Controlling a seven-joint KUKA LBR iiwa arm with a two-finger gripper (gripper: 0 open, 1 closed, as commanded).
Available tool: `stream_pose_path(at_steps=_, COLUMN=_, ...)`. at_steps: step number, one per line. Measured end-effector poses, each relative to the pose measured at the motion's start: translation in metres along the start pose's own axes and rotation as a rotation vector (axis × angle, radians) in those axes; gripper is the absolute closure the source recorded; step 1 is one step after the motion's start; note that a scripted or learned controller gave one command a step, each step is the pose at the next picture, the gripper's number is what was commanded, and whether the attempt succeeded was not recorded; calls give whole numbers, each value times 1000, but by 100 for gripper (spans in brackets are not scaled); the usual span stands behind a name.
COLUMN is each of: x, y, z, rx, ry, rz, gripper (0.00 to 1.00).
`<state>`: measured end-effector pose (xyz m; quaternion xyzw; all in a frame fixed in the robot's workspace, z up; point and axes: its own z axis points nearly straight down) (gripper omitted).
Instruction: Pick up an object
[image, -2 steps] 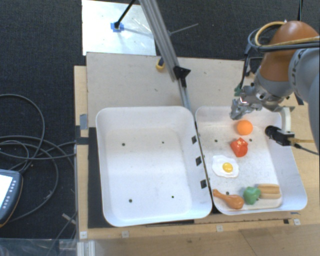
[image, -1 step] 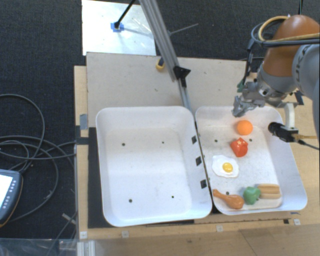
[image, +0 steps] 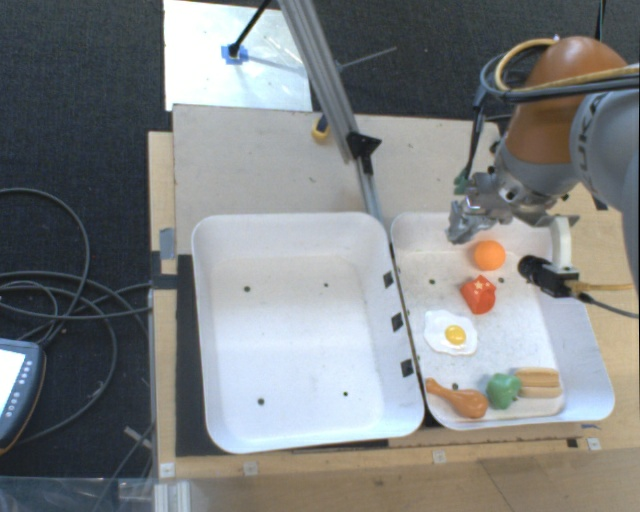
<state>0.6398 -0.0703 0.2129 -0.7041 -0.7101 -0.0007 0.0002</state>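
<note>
In the right white bin (image: 596, 380), a brown drumstick (image: 458, 397), fried egg (image: 450, 334), red pepper (image: 479, 294) and round orange ball (image: 488, 255) lie unpicked, while beyond them the metal two-finger gripper (image: 462, 222) hovers, holding nothing.

Gripper (image: 462, 225) hung over the right bin's (image: 580, 345) far end, just beside the orange ball (image: 489, 255); red piece (image: 479, 295), fried egg (image: 450, 334) lay nearer

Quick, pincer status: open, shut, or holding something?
Pincer: cannot be told from this view; it sits over the back of the right bin, just left of the orange ball, with nothing seen in its grasp.
</note>
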Motion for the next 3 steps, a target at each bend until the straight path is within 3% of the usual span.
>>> stream_pose_path(at_steps=2, x=102, y=-49, z=2, rx=2, ry=2, rz=-2, gripper=100)
stream_pose_path(at_steps=3, x=151, y=-79, z=-17, rx=1, ry=2, rz=-2, gripper=100)
